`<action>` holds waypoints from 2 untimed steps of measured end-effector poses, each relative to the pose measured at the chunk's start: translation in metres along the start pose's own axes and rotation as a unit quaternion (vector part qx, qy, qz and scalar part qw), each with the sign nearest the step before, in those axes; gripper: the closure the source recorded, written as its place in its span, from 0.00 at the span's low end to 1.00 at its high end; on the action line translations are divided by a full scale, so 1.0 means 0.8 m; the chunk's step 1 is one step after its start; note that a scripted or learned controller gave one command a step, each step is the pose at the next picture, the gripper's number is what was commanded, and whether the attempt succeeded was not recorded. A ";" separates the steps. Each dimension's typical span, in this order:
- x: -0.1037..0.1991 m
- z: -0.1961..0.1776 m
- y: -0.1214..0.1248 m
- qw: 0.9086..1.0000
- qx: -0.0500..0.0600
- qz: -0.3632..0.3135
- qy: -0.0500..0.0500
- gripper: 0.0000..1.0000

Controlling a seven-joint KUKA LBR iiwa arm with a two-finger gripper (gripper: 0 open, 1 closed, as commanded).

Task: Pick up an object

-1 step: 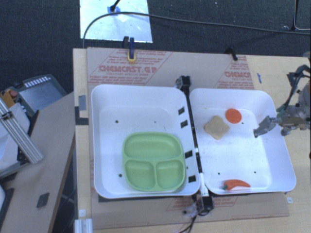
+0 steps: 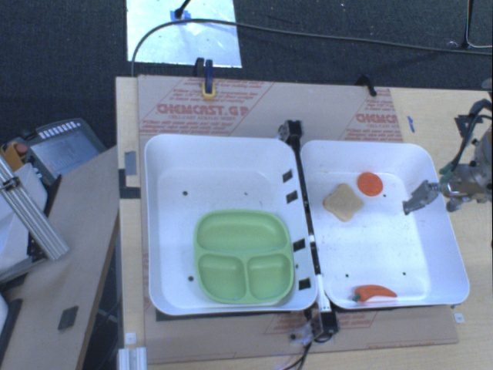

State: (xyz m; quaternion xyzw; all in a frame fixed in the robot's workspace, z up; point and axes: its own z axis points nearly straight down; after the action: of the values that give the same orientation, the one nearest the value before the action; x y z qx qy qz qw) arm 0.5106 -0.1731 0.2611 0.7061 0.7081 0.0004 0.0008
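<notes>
In the right bin (image 2: 443, 230) lay three small things: an orange round piece (image 2: 370, 183) near the far wall, a tan, squarish piece (image 2: 343, 203) just beside it on the left and slightly nearer, and an orange-red, elongated piece (image 2: 374, 292) well apart from both, close against the near wall. None of them was being touched. The hand (image 2: 418, 198) hung at the right side of this bin, its grey tip reaching in past the right rim and pointing toward the orange round piece, with clear white floor between them; whether its fingers stood apart or together could not be told, and nothing showed between them. The left bin (image 2: 166, 176), touching the right one along a shared middle edge, held a green divided tray (image 2: 243, 256) in its near half, with three compartments, one long and two smaller. Both bins rested on the tabletop (image 2: 262, 102), on a sheet printed with red lettering.
</notes>
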 end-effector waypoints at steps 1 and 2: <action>0.001 0.073 -0.010 1.000 0.002 0.001 0.001 0.00; -0.005 0.128 -0.002 1.000 0.001 0.001 0.000 0.00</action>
State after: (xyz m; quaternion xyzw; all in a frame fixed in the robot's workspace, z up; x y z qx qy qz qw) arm 0.5088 -0.1773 0.1584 0.7068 0.7074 -0.0002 -0.0002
